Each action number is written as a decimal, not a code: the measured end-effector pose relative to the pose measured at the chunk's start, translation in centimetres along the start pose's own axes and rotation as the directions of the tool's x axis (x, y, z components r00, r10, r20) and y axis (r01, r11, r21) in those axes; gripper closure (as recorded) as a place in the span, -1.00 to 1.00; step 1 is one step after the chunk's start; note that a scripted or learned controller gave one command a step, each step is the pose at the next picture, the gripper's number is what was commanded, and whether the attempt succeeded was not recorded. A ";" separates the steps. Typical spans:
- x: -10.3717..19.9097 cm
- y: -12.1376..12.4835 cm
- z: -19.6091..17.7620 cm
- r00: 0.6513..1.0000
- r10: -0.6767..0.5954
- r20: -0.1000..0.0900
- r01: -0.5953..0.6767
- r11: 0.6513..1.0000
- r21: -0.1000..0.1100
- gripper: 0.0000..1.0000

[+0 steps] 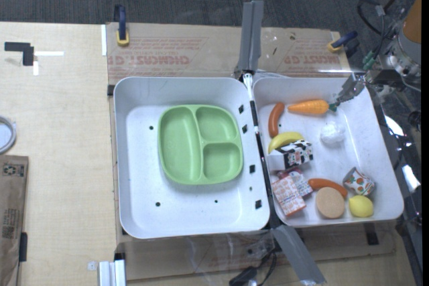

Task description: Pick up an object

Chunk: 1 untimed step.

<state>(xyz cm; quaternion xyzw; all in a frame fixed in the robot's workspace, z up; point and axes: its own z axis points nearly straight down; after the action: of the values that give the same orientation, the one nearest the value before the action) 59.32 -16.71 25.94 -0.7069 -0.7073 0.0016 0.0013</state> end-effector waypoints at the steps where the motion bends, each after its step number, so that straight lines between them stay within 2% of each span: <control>1: 2.9 1.8 10.2 0.991 -0.131 0.000 0.131 0.991 0.000 -1.00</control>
<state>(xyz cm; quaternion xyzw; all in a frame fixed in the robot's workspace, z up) 61.11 -13.79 15.74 -0.6588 -0.7523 0.0014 0.0016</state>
